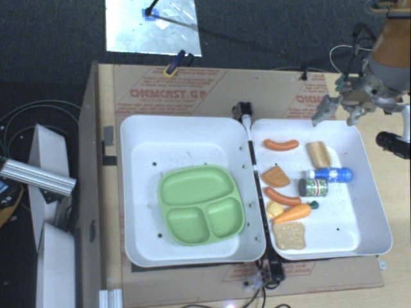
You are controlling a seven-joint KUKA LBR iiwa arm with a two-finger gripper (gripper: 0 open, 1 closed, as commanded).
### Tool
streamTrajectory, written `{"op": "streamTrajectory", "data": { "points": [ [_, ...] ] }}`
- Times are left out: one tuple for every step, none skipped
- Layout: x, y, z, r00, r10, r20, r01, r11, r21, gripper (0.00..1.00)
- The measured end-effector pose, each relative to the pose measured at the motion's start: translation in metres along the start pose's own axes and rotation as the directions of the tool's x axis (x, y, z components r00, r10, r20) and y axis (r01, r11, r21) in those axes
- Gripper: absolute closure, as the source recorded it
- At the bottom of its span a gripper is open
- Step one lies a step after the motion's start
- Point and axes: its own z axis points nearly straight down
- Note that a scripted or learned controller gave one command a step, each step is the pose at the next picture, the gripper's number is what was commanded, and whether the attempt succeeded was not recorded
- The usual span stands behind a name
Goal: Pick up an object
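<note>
My gripper hangs open above the far right rim of the right bin, with nothing between its two fingers. Inside that bin lie a sausage, a bread roll, a blue bottle, a small green-labelled can, an orange cracker, a second sausage, a carrot, a yellow piece and a slice of toast. All of them sit below and left of the gripper.
The left bin holds a green divided plate. A black clip sits where the two bins meet at the back. Cardboard lies under both bins, and cables and metal parts lie at the left.
</note>
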Motion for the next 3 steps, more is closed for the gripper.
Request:
{"op": "streamTrajectory", "data": {
  "points": [
    [-0.042,-0.016,0.078,1.000,0.002,0.001,-0.002,1.000,0.001,0.00],
    [-0.065,-0.001,0.186,1.000,0.002,0.000,-0.002,1.000,-0.001,0.00],
    [-0.006,-0.047,0.186,1.000,0.000,-0.001,0.000,1.000,0.001,0.00]
  ]
}}
